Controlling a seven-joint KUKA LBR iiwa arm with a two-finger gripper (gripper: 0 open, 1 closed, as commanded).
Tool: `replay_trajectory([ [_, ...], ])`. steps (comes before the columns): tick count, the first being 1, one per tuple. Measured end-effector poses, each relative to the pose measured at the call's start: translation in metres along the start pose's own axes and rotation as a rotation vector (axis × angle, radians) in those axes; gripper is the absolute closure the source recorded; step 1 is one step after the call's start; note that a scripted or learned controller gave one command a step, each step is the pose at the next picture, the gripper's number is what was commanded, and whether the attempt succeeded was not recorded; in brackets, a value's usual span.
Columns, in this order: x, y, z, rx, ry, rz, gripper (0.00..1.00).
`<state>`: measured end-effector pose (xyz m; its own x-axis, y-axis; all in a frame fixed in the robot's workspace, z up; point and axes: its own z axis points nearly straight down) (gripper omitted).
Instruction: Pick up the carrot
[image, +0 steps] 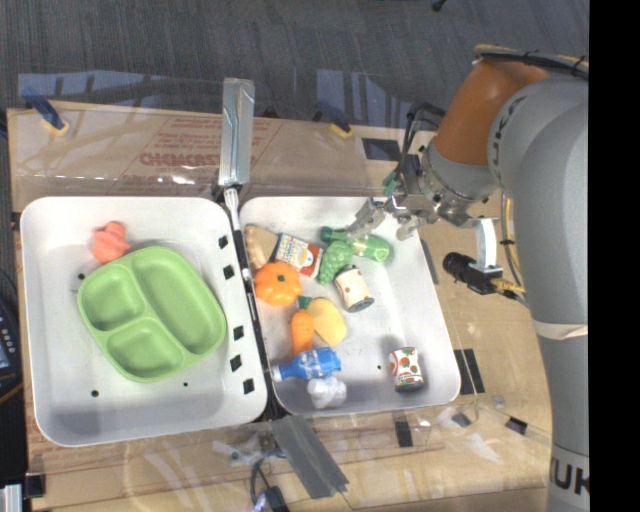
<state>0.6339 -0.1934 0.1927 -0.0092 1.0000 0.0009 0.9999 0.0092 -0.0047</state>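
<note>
My gripper (372, 213) hovers over the far end of the right bin (430, 300), above a green toy (352, 247); I cannot tell its state. The carrot (302, 331) lies mid-bin, touching a yellow lemon (327, 321), below a small pumpkin (277, 284).

Dark grey, seemingly carpeted floor (150, 35) behind a wooden bench (500, 330).

Carrot (302, 329) in the middle of the right bin (432, 330), squeezed between orange pumpkin (277, 284), yellow lemon (327, 321) and blue bottle (307, 365), bare floor at the bin's right side
</note>
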Motion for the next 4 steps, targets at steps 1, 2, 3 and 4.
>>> replay_trajectory([
  [1,0.052,-0.074,0.054,0.002,0.0,0.208,0.0],
  [2,0.08,-0.118,0.102,-0.001,0.0,0.12,0.0],
  [3,0.097,-0.156,0.102,-0.002,0.001,0.132,0.0],
  [4,0.097,-0.156,0.093,-0.002,0.0,0.126,1.0],
])
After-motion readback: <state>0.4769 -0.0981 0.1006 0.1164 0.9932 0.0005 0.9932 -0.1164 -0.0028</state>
